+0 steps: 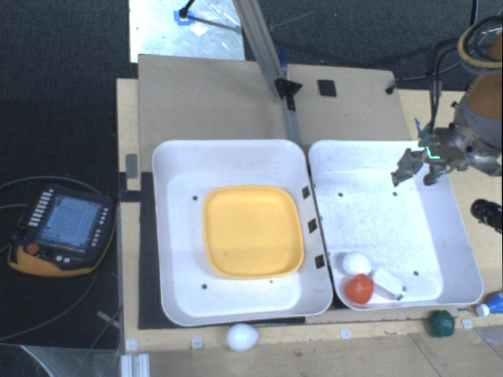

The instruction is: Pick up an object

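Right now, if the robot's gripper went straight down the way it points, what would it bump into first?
Probably just the bare floor of the right-hand shallow white bin. The two-finger gripper hangs over its far right part, well away from the small red ball.

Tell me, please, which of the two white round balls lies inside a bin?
The white ball in the right bin's near corner, just above the red ball. The other white ball lies outside on the bench, below the left bin.

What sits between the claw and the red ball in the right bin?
Camera view: only bare white bin floor lies between the claw and the round red ball.
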You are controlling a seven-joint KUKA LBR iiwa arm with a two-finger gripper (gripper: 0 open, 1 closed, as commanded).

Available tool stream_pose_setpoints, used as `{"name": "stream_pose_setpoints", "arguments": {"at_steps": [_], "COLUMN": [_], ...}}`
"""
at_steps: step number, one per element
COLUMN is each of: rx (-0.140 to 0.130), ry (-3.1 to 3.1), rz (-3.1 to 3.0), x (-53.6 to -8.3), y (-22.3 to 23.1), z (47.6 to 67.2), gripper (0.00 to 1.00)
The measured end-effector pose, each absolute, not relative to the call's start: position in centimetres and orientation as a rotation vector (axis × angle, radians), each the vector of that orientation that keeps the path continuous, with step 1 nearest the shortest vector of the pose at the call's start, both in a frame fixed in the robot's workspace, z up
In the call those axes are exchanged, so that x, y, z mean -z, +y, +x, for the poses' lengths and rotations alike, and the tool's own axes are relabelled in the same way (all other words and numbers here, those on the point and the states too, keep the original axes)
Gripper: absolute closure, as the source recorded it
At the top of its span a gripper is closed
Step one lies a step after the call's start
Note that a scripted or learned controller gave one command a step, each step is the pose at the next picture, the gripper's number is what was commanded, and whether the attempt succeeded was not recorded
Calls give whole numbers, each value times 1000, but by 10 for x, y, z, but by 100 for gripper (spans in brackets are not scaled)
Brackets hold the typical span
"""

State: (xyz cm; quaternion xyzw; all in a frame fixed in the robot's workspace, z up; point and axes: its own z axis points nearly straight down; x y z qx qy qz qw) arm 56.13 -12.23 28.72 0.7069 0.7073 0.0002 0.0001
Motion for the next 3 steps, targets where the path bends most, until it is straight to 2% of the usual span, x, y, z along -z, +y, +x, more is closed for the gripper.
{"name": "stream_pose_setpoints", "arguments": {"at_steps": [1,3], "rx": [-1,4], "ry": [2222,2224], "rz": [2220,2224], "x": [-287,-166], "y": [-122,-114], "z": [561,566], "gripper": [0,0]}}
